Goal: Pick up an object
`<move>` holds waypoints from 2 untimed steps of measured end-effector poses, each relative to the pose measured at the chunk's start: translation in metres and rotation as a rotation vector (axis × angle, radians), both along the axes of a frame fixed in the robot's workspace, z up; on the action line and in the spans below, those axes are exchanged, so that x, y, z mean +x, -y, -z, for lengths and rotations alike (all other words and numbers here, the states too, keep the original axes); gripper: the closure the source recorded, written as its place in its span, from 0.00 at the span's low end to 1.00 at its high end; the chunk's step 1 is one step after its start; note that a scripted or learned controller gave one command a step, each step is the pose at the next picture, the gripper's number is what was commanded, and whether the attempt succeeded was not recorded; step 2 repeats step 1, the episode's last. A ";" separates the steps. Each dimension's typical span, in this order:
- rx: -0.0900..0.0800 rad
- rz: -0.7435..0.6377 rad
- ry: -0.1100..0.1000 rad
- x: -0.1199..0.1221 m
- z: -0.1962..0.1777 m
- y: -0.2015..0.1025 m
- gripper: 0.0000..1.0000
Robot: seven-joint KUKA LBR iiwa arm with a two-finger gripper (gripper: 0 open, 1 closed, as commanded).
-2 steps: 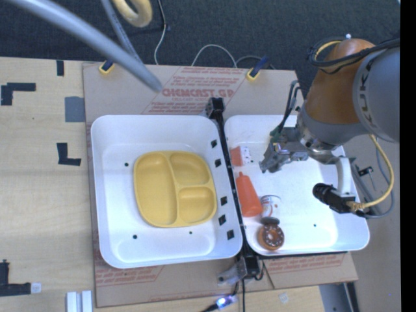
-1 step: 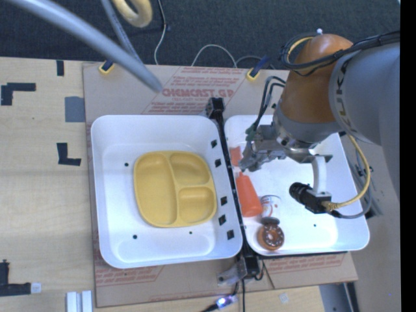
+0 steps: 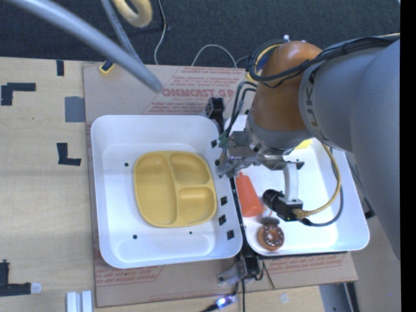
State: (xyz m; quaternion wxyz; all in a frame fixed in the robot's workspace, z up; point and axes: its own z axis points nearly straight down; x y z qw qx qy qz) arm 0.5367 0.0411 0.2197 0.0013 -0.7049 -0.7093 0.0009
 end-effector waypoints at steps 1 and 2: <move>0.000 0.000 0.000 -0.009 0.005 -0.051 1.00; 0.000 0.000 0.000 -0.009 0.005 -0.051 1.00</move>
